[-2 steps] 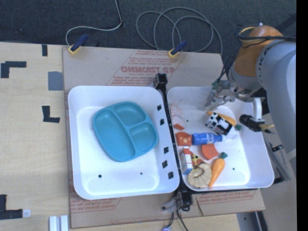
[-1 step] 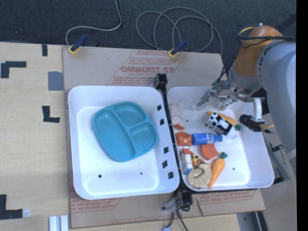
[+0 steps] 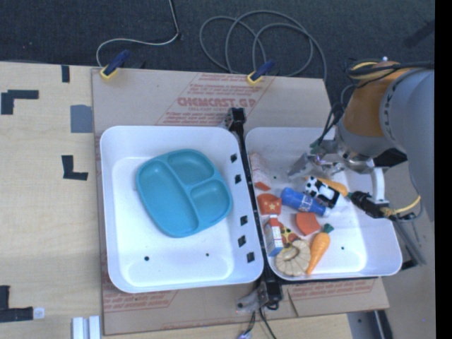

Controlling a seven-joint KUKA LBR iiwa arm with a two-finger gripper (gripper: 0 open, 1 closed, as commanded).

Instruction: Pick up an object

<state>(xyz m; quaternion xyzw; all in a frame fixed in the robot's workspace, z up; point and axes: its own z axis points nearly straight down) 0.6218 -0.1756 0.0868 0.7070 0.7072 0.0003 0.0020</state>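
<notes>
My gripper (image 3: pixel 308 165) hangs over the back of the right bin (image 3: pixel 381 263), open with nothing between its fingers. Just in front of it lie a black-and-white toy (image 3: pixel 322 188) and a blue cylinder (image 3: pixel 302 200). Further forward are two red-orange pieces (image 3: pixel 268 204) (image 3: pixel 307 224), a small bottle (image 3: pixel 274 234), a beige round piece (image 3: pixel 291 259) and an orange carrot (image 3: pixel 318 249). A pale item (image 3: pixel 257 165) rests by the bin's left wall.
The left bin (image 3: pixel 120 260) holds a blue divided plate (image 3: pixel 184 191). A black divider (image 3: pixel 242 189) runs between the bins. Cables (image 3: pixel 254 41) loop on the dark floor behind the bench.
</notes>
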